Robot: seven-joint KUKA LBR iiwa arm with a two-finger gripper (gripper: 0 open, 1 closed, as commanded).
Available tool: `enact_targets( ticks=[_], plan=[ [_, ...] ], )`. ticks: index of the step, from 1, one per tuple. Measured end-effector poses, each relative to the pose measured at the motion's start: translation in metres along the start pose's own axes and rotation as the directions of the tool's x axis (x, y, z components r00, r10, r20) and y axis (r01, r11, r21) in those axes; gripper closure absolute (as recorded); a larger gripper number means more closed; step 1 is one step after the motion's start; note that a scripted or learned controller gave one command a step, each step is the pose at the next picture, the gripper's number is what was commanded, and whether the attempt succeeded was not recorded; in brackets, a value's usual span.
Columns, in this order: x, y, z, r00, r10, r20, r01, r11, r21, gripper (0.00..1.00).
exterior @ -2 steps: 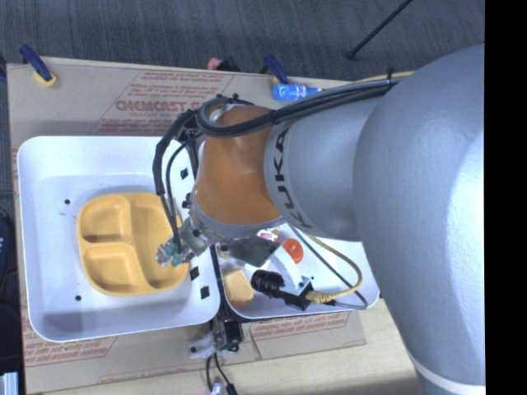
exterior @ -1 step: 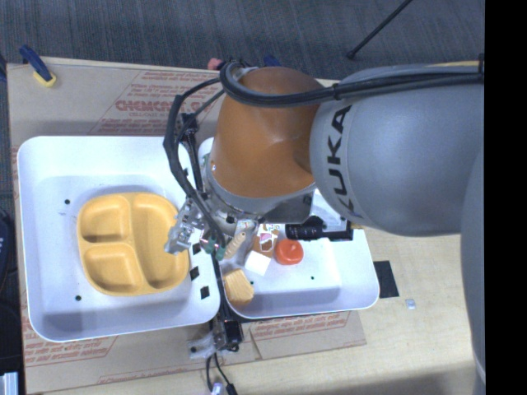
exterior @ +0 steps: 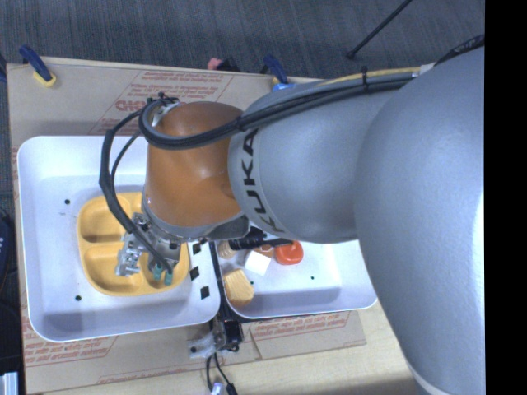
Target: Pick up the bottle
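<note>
Hand [exterior: 142,268] hung low over the yellow divided tray [exterior: 92,225] in the view's left bin [exterior: 41,220]; couldn't tell if open or closed. Bottle [exterior: 287,253], orange end showing, lay in the right bin [exterior: 329,290], partly under the arm, well apart from the hand. Tan block [exterior: 239,286] lay near it.

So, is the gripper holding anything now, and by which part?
It cannot be told. The gripper is low over the yellow tray in the left bin, with a small green thing right beside it.
</note>
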State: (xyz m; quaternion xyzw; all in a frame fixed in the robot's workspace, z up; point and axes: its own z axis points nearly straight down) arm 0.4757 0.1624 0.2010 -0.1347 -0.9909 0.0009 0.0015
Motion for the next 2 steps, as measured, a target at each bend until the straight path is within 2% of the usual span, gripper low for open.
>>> enact_targets(
  ticks=[1,2],
  plan=[
    [0.014,0.053,-0.041,0.985,-0.172,0.003,0.172,0.985,-0.001,1.0],
    [0.015,0.053,-0.001,0.901,-0.433,0.0,0.433,0.901,0.001,1.0]
  ],
)
